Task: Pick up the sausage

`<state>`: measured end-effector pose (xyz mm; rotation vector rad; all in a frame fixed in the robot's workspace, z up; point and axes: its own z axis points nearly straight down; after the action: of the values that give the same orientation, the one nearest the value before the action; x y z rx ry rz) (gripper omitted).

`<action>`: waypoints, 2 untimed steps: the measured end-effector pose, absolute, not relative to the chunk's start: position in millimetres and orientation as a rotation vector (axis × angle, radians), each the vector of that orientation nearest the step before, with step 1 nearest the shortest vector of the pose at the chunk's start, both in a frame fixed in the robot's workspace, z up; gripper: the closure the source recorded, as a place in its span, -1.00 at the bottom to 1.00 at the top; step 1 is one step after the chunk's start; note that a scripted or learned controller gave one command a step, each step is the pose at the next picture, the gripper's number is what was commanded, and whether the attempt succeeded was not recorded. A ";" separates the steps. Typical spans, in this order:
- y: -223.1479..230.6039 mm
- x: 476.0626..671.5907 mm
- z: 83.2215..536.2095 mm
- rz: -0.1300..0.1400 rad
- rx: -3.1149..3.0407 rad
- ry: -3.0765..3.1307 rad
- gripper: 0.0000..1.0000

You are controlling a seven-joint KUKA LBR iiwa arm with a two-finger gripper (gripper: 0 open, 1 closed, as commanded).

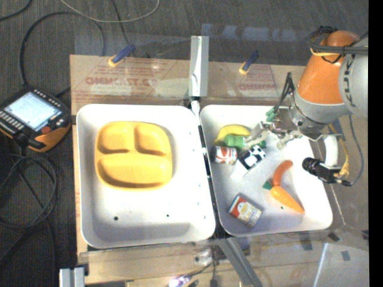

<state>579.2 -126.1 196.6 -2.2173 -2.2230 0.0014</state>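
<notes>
The sausage (pixel 282 171) is a short red-orange link lying at a slant in the right bin (pixel 320 220), right of centre. Just below it lies an orange carrot (pixel 289 201) with a green top. My gripper (pixel 272 130) hangs over the back part of the right bin, up and a little left of the sausage and apart from it. Nothing shows in its grasp. The grey arm with its orange band (pixel 323 79) reaches in from the upper right.
Left of the gripper in the right bin lie a yellow and green fruit (pixel 232 134), a small red can (pixel 225 155) and a black-and-white block (pixel 253 156). A red packet (pixel 244 211) lies near the front. The left bin (pixel 90 220) holds a yellow divided tray (pixel 134 154).
</notes>
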 end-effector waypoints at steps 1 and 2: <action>-179.7 583.4 123.7 -0.029 -2.447 -1.992 -1.00; -177.9 586.2 134.9 -0.038 -2.449 -1.996 1.00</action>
<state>586.2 -177.9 134.9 -2.4494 -1.9957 -0.0383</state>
